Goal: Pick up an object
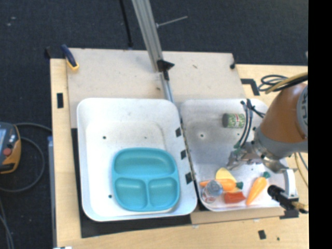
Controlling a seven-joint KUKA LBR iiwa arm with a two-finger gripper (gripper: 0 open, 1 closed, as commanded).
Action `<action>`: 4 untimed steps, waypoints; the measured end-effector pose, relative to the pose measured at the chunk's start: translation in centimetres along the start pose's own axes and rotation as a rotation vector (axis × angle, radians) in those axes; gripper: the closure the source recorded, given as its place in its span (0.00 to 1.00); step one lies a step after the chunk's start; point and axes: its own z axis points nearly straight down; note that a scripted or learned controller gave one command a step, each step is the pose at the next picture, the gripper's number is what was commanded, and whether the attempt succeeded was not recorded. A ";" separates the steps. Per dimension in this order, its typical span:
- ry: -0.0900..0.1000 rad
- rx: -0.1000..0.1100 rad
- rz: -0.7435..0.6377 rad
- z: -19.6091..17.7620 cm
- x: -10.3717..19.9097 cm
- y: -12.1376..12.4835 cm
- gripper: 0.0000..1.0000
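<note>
The left bin (93, 123) holds a blue divided tray (146, 179) at its near side. In the right bin (207, 121), a small can (234, 120) lies far, while toys crowd the near edge: a yellow piece (226, 176), a red piece (234, 196) and a carrot (256, 190). The gripper (239, 158) hovers just above the yellow piece; whether its fingers are apart cannot be told. Packed so tightly, neighbours could block a clean grasp.

Dark carpeted floor (218, 14) around a pale wooden bench (119, 77), black cables (31, 139) at left.
</note>
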 end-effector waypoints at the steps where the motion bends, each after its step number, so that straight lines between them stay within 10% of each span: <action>1: -0.002 -0.003 -0.009 -6.2 -0.2 -0.4 1.00; 2: -0.001 -0.001 -0.010 -7.8 -0.3 -0.2 1.00; 4: 0.002 0.001 -0.014 -9.1 9.2 3.7 1.00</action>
